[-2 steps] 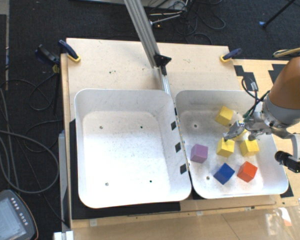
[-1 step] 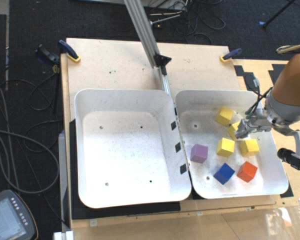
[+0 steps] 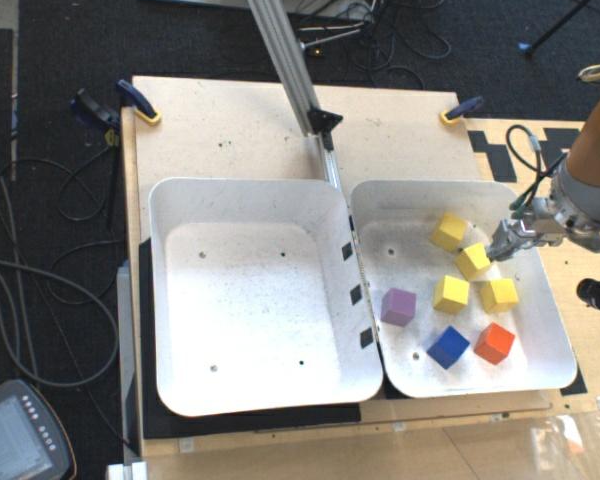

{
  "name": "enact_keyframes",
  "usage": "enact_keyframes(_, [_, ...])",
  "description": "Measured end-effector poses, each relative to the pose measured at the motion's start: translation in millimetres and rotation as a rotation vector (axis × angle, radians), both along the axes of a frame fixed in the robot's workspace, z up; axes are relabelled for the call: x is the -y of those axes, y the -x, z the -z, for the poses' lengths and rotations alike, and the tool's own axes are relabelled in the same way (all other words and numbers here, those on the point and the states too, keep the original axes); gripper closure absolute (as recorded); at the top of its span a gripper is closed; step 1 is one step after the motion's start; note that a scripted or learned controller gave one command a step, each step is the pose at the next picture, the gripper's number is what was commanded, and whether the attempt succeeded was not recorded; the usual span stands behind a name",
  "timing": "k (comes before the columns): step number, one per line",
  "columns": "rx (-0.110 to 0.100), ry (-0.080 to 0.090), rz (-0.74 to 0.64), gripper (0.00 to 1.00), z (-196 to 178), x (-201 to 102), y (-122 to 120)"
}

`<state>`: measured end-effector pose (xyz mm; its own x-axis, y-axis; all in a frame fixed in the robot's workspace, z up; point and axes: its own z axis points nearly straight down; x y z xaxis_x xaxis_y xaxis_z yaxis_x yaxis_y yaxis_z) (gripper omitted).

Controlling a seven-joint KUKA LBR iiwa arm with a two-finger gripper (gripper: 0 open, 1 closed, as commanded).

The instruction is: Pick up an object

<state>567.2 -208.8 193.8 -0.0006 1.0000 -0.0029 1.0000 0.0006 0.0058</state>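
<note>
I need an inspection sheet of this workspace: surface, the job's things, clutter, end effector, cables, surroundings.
Surface: bench bearing left bin and right bin.
Job's things: in the right bin, four yellow cubes, purple cube, blue cube, orange cube.
Clutter: nothing seen.
End effector: end effector by a yellow cube; grip unclear.
Cables: cables on the floor.
Surroundings: clamps at the bench corners, pendant.
</note>
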Motion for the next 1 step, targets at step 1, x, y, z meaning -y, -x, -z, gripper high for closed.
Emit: enact_keyframes(1, [0.003,0.000,-0.003,1.00,-59.8,-7.1,2.3])
